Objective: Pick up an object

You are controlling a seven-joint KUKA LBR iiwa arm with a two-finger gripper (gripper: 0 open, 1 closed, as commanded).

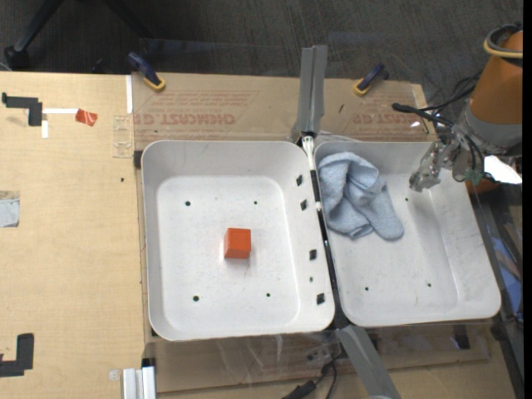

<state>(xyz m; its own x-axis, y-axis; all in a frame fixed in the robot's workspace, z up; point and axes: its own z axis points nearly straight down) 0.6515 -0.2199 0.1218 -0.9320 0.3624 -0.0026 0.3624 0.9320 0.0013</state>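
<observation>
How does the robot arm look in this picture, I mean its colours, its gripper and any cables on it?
The arm is grey with a broad orange band above the wrist. Its gripper is a small metallic, silver-grey assembly. Thin black cables run along the wrist toward it, and a white part sits beside the wrist at the right.

Dark carpet floor (208, 15) behind the counter (58, 239), a pale wood surface with cardboard sheeting (216, 106) held by two clamps (145, 69); even overhead light.
</observation>
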